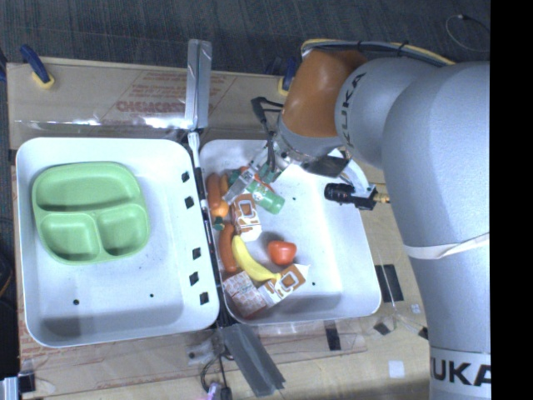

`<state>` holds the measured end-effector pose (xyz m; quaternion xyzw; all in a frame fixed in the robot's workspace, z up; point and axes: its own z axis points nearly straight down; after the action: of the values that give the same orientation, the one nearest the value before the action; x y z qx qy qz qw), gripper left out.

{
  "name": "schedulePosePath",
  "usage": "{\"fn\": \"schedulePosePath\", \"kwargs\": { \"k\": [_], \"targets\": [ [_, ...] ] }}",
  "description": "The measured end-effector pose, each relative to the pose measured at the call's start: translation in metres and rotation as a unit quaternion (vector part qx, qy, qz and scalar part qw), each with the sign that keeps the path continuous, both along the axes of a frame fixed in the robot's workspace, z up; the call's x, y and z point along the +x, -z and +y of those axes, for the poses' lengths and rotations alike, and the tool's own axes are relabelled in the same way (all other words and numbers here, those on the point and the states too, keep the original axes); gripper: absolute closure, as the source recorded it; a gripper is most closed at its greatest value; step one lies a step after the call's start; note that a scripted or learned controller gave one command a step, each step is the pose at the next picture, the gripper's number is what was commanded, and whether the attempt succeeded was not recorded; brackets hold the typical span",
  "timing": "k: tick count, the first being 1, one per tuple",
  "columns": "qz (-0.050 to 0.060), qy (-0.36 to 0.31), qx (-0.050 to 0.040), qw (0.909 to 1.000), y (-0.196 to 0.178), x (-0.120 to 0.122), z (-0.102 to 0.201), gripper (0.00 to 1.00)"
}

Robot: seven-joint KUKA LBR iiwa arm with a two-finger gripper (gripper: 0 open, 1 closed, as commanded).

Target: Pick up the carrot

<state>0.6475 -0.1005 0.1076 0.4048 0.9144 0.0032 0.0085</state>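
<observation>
At the near right edge, the letters "UKA" [460,374] are read in dark print on the smooth grey arm [437,165]. Two shallow white bins with rounded corners are set side by side on a bench [100,86] covered in brown cardboard. Near the front of the right bin [350,265], small printed packets [265,288] with brown and white labels are seen, their writing too small to be read. Just beyond them a curved yellow banana [249,261] lies beside a glossy red tomato [282,251]. The carrot [226,248], a slim orange tapered shape, lies along the bin's left wall, touching the banana. Further back, another packet [246,215] and a green-capped object [268,197] are seen beneath the gripper [265,173], whose grip cannot be told. In the left bin [117,307], a matte green plate [90,211] with three compartments is placed. On the far cardboard, faint red lettering [150,105] is seen, unreadable.
</observation>
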Motion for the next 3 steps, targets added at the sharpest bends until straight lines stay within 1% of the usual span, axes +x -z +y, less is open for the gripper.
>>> {"fn": "schedulePosePath", "kwargs": {
  "k": [1, 2, 3],
  "targets": [
    [0.008, 0.037, 0.0007, 0.9993, 0.014, -0.053, 0.004, 0.00],
    [0.007, 0.035, 0.0003, 0.9994, 0.003, -0.052, 0.004, 1.00],
    [0.009, 0.308, 0.0031, 0.9514, -0.084, -0.041, 0.064, 1.00]
  ]
}}
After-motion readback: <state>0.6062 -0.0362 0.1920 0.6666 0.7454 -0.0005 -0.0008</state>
